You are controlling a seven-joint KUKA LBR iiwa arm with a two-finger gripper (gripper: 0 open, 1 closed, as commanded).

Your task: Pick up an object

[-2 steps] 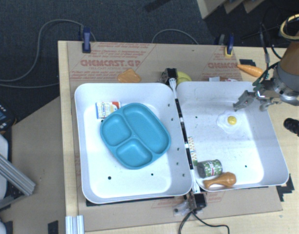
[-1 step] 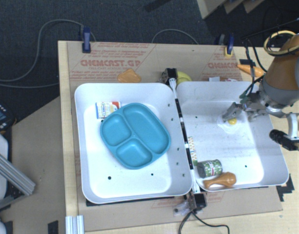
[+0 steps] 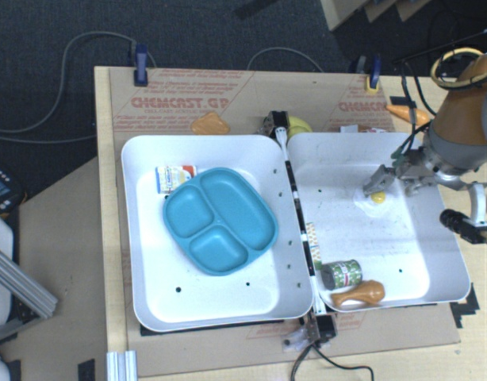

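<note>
My gripper (image 3: 378, 187) hangs low over the upper middle of the right bin (image 3: 434, 288). A small yellow object (image 3: 377, 198) lies on the bin floor directly under its tip, touching or nearly touching it. A green can (image 3: 342, 274) lies on its side at the bin's front left corner. Just in front of the can is an orange-brown pear-shaped piece (image 3: 359, 294). In the left bin (image 3: 148, 292) a blue divided plate (image 3: 220, 221) sits in the middle. A small white carton (image 3: 173, 178) lies at the plate's upper left edge.
Behind the bins on the cardboard lie an orange item (image 3: 210, 123), a yellow-green item (image 3: 298, 125) and another orange item (image 3: 404, 111). The grey arm (image 3: 459, 125) enters from the right above the right bin's far edge. Blue clamps (image 3: 139, 63) hold the board's back edge.
</note>
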